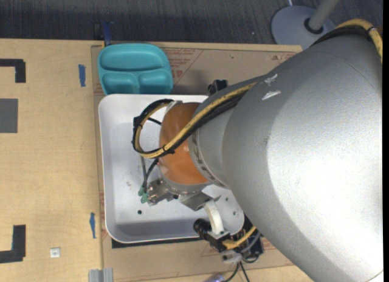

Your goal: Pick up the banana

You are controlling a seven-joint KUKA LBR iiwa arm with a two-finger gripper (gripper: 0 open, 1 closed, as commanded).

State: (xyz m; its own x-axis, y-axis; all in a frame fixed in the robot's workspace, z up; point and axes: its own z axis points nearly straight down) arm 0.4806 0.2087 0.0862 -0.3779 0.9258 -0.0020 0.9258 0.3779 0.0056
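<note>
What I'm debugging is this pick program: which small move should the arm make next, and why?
Probably lift the gripper slightly: the grey, orange-banded arm hangs over the shallow white bin, hiding whatever lies beneath, so a grasp can't be checked.

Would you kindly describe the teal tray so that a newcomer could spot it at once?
Start from the white bin under the grey arm. Just beyond the bin's far edge, on the brown bench, sits the teal tray. It is the only blue-green item there, with rounded corners and moulded compartments: one long one at the back and two smaller ones in front.
</note>
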